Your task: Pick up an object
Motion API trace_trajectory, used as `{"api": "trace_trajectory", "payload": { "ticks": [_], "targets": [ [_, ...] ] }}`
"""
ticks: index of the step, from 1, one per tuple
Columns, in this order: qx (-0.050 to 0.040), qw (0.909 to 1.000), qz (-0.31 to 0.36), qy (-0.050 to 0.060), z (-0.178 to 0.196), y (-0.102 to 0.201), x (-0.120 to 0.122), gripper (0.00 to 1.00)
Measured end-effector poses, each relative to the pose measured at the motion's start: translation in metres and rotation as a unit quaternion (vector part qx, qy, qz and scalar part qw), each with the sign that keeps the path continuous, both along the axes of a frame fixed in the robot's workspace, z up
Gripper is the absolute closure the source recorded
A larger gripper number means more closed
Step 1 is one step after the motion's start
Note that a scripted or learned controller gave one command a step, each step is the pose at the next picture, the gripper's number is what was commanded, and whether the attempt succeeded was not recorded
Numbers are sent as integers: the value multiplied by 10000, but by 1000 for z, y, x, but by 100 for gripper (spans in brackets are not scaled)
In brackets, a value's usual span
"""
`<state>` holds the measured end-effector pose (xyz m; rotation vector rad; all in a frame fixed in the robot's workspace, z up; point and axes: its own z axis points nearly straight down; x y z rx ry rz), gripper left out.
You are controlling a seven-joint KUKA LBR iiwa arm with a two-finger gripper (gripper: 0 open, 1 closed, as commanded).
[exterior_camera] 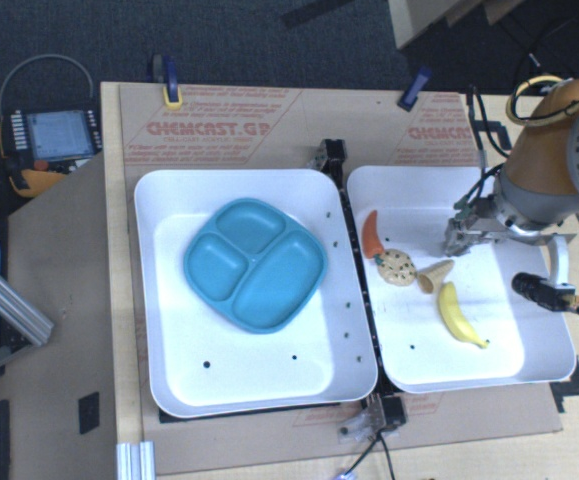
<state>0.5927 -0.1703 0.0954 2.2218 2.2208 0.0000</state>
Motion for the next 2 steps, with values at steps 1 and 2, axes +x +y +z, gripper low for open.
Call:
{"api": "trace_trajectory", "payload": {
  "ticks": [1, 2],
  "targets": [
    [-13, 10000, 7, -37, 49, -1, 11, 100],
    [-14, 10000, 7, -39, 103, -1, 13, 100]
  ]
}}
